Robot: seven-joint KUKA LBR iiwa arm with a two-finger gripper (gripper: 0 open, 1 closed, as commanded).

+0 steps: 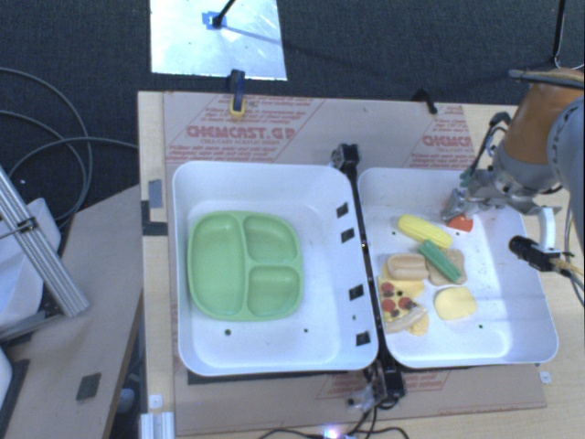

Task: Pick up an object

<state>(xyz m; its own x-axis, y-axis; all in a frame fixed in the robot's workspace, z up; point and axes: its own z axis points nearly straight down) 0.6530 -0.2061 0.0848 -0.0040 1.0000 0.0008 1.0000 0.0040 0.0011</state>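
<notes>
Task progress: nothing is lifted yet, as far as the view shows; every toy food piece lies on the floor of the right bin [526, 332], so the pick itself is still to be made.

Hand: the hand [460, 210] is low in the upper right part of the frame, over the upper edge of the right bin. It is small and partly masked by the wrist, so I cannot tell whether it is released or clenched, and nothing can be seen gripped in it.

Nearest object: a small red piece [461, 224] lies right under or against the hand; whether they touch cannot be told. By position it looks the likely target.

Other candidates: a yellow corn cob [424, 230] lies just left of the red piece; a green vegetable [441, 260] lies slantwise below the cob, across a tan bun [408, 266]; a pizza slice [400, 305] sits lower, near the bin's left wall; a pale yellow round piece [454, 304] lies to its right.

What is left: close on one piece, raise it clear of the bin.

In the way: the cob and green vegetable are close to the red piece and could be nudged; the buns, vegetable and pizza crowd each other, so a clean grip there looks harder.

Left bin: the left bin [206, 186] holds a green divided tray [244, 265], well apart from the hand.

Surroundings: both bins rest on the counter [302, 126], covered by printed cardboard; cables run along the left of the frame.
</notes>
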